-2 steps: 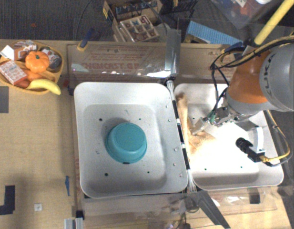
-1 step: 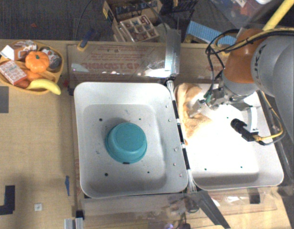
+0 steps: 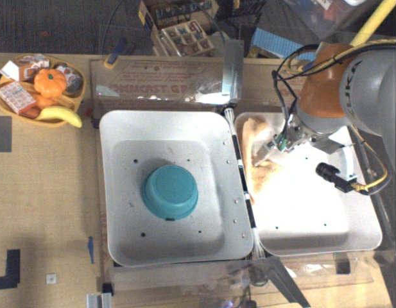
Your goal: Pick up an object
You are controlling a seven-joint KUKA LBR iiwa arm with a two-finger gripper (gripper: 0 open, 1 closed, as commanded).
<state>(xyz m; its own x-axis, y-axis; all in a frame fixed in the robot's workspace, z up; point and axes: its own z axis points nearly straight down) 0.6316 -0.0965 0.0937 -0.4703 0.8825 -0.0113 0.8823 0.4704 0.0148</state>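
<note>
While the grey arm (image 3: 371, 88) with its orange band reaches in from the right, its gripper (image 3: 282, 141) hangs low over the upper left part of the right bin (image 3: 326, 230). Whether the gripper is released or clenched cannot be told, since its tip is small and blurred against the bright bin floor. Nothing can be seen held in it. Just beside and below the gripper, against the bin's left wall, lie pale tan objects (image 3: 260, 159) whose kind is too washed out to name; they run from the bin's upper left corner down toward its middle left. Black cables loop around the wrist, and a black fitting (image 3: 332, 175) with a yellow cable juts out over the right bin, to the right of the gripper.

In the left bin (image 3: 120, 133) a teal bowl (image 3: 171, 192) sits upside down, near the middle and a little toward the lower edge, well apart from the gripper. Both bins rest side by side on the wooden desk (image 3: 43, 210), touching along their shared edge.

At the desk's far left corner stands a yellow dish (image 3: 11, 104) holding toy food: an orange pumpkin (image 3: 50, 83), a banana (image 3: 60, 115) along its lower rim, and small boxes. Behind the bins lies a clear plastic sheet (image 3: 159, 85), and beyond it cluttered boxes on the floor.
</note>
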